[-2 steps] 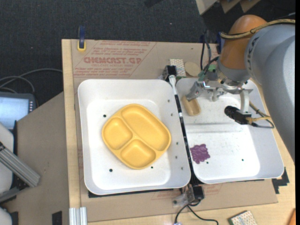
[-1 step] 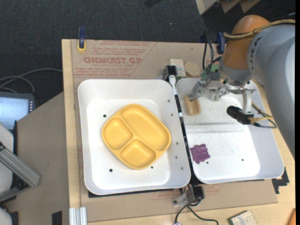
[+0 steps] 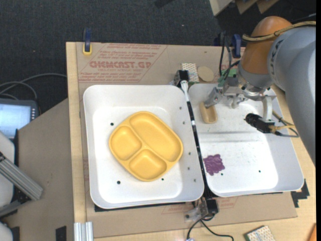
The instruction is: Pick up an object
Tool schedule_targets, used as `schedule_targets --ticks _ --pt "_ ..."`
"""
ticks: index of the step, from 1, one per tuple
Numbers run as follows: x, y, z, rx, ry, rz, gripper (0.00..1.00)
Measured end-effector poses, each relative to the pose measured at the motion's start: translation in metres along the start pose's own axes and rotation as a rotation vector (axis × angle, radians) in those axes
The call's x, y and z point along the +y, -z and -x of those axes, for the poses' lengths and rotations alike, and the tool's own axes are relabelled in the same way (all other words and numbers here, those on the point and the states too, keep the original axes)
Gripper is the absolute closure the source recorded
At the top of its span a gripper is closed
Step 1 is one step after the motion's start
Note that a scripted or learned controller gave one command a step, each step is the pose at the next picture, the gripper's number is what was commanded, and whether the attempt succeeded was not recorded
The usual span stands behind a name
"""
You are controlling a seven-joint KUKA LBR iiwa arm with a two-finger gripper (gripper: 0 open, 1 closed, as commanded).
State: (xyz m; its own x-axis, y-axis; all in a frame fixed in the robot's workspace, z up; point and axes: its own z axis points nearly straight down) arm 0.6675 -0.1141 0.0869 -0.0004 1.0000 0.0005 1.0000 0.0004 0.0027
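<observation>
Right bin (image 3: pixel 281 179): gripper (image 3: pixel 235 97) low at far wall, jaw state unreadable; tan block (image 3: pixel 208 112) just beside, likely target; purple lump (image 3: pixel 213 163) apart. Left bin (image 3: pixel 95 134): 1 yellow tray (image 3: pixel 145 145).

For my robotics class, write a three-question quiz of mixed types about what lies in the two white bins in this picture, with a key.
1. True or false: the yellow divided plate lies in the left bin.
2. Multiple choice: which bin holds the purple object? A) left bin B) right bin C) neither
3. Short answer: which thing in the right bin lies closest to the gripper?

Key
1. True.
2. B.
3. The tan block, near the bin's back left corner, just below the gripper; the purple object sits toward the front.
</observation>
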Motion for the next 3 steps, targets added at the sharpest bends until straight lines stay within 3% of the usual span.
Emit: schedule_targets --ticks 1,2,3 --pt "0.002 0.013 0.000 0.000 0.000 0.005 1.00" --pt "-0.057 0.104 -0.049 0.002 0.004 0.002 1.00" --pt "-0.092 0.142 -0.106 0.003 0.006 -0.003 1.00"
